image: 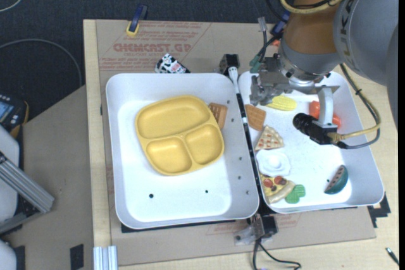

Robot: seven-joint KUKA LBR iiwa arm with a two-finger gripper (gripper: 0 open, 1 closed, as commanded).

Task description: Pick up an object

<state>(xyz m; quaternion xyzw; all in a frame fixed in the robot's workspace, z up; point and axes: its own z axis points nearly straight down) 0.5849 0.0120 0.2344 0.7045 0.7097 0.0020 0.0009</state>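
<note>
Yellow corn piece lies at the right bin's far-left corner, just beside the gripper | you cannot tell how its fingers stand | nothing reads as lifted | your whole pick looks left to do | left bin holds yellow divided tray

Both white bins are seen as smooth, faintly glossy plastic. The yellow divided tray appears as matt moulded plastic. The surface is covered in dull brown cardboard printed in red. The arm's orange band looks smooth and shiny.
</note>
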